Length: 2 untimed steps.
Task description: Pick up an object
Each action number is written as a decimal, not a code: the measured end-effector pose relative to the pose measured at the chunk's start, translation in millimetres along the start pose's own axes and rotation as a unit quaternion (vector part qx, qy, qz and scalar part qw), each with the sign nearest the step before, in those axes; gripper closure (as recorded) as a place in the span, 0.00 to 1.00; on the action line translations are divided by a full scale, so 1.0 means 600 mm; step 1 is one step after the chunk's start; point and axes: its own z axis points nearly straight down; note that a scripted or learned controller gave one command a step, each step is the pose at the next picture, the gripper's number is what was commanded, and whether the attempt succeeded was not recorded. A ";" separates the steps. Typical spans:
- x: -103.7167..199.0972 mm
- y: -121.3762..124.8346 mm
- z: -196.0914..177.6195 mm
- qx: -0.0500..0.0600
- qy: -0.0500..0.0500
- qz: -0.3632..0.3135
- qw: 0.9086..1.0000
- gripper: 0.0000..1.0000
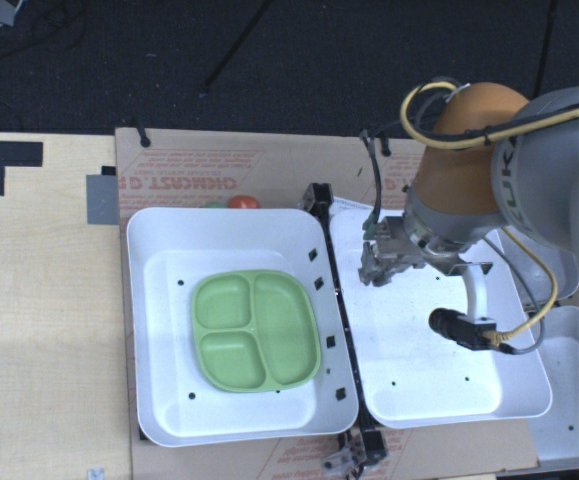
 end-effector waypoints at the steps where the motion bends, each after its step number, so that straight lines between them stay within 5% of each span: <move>1: 0.079 -0.024 -0.022 -0.001 0.000 0.000 1.000 1.00; 2: 0.155 -0.049 -0.004 0.000 0.000 0.000 1.000 1.00</move>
